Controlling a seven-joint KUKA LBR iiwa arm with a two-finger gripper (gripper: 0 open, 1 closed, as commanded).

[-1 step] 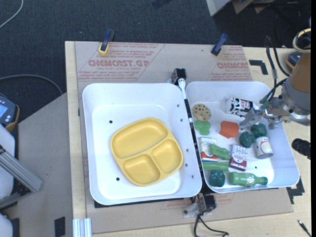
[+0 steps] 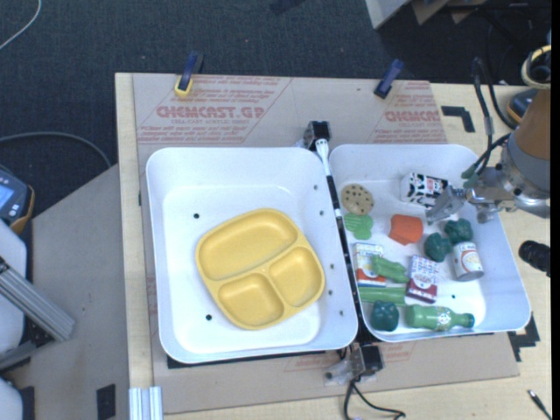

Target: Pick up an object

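cardboard-topped counter (image 2: 262, 103) holds the right bin (image 2: 507, 278), where the gripper (image 2: 448, 201), whether apart or together i cannot tell, hovers at 12 o'clock of a light, rigid orange block (image 2: 405, 228), best pinched across flat sides.

Grey arm (image 2: 532, 160), orange-banded wrist

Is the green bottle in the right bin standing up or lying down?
Lying down. The green bottle rests on its side along the near edge of the right bin, long axis running left to right.
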